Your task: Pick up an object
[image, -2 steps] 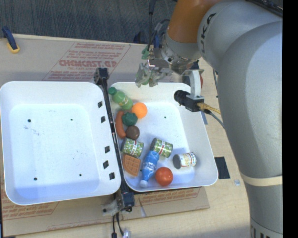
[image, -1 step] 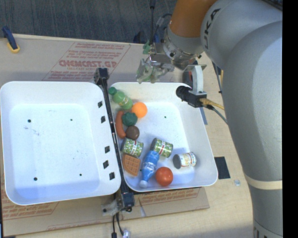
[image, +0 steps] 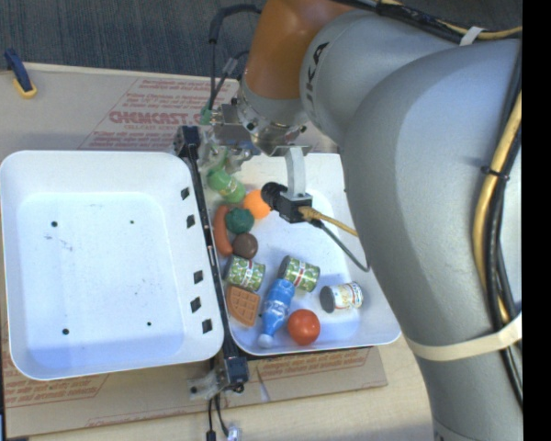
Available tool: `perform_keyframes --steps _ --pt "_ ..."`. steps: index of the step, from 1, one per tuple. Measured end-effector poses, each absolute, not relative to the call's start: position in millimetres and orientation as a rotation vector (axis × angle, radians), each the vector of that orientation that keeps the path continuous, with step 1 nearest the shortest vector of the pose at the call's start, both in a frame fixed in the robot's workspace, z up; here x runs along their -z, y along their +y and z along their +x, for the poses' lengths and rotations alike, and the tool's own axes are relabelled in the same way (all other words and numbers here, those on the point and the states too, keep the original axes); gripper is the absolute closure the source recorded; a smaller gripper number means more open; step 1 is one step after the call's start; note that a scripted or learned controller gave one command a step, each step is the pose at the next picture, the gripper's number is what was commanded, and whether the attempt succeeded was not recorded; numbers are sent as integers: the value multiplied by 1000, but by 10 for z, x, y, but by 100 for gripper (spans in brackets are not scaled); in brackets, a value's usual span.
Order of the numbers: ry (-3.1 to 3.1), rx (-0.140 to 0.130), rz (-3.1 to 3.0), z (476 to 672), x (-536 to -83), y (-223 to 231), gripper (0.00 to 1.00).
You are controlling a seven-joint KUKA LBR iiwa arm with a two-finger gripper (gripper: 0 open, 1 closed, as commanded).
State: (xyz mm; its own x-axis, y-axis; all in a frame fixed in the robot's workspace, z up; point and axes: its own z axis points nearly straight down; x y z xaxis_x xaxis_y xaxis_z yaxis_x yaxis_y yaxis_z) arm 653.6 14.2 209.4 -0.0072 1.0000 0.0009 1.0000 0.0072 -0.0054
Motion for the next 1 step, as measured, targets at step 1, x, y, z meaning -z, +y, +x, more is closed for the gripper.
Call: perform_keyframes --steps 1 --pt "-2227 -4 -2213 6541 -2106 132 0"
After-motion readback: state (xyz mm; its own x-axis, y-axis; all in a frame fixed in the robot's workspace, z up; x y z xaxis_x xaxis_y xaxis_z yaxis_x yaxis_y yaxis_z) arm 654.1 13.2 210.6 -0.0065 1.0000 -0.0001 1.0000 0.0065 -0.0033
